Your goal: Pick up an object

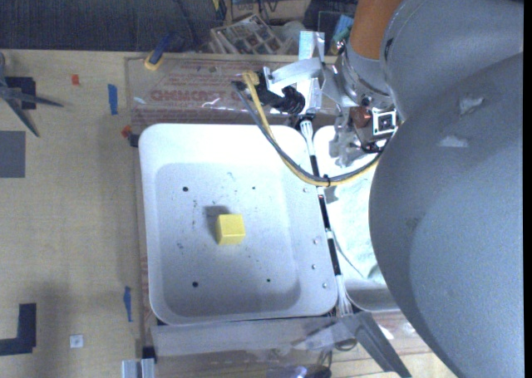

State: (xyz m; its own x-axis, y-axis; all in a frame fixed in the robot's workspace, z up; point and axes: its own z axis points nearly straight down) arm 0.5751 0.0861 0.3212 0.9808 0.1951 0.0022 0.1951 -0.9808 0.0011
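Note:
A small yellow block point(230, 228) lies on the floor of the left white bin point(155, 145), a little left of the bin's middle. My gripper point(347, 145) hangs below the orange-banded wrist at the upper right, over the divide between the two bins. It is well to the right of the block and farther back, and nothing shows in it. The grey arm covers most of the right side of the view.
A strip of the right bin point(353, 223) shows beneath the arm. Yellow and black cables point(283, 139) loop from the wrist across the left bin's back right corner. Boxes and clutter point(249, 19) stand behind the bins. Wooden bench point(66, 202) lies to the left.

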